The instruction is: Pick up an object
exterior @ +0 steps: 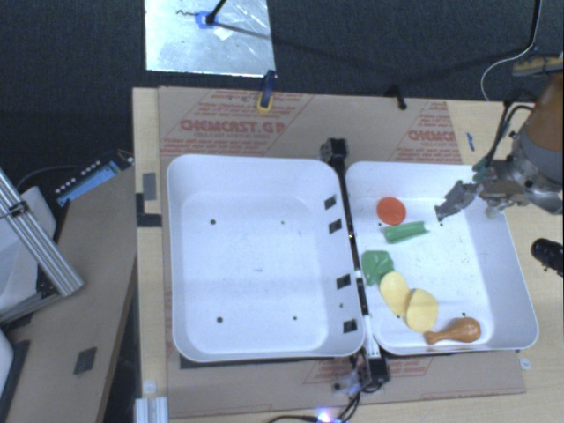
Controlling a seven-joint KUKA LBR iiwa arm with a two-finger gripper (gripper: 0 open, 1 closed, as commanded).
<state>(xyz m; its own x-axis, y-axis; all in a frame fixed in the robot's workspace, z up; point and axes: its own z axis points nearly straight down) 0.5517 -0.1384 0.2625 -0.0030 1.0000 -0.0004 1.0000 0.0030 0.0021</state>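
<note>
No object is lifted yet; every candidate lies on the floor of the right bin (520, 307). The likeliest target, judging by nearness to the arm, is the orange disc (391, 210), flat on the bin floor toward the bin's 11 o'clock corner. Just below it, at its 5 o'clock, lies a long green piece (405, 232), close but apart from it. Further down, at about 6 o'clock from the disc, sits a darker green piece (376, 264) near the divider between the bins, and touching its lower edge is a pale yellow piece (394, 289), which overlaps a second yellow round piece (421, 307). At the bin's 6 o'clock edge rests a brown drumstick-shaped toy (456, 330), its thin end next to the yellow round piece.

The gripper (449, 203) hangs at 3 o'clock from the orange disc, well apart from it, over the upper right part of the same bin. Nothing is seen between its fingers; how far apart they stand is too small and blurred to tell. The grey wrist with its orange band reaches in from the 3 o'clock side.

The left bin (176, 236) holds none of these things.

As a judgement, the task is at its start: approach, descent, closing on a thing and lifting all remain.
</note>
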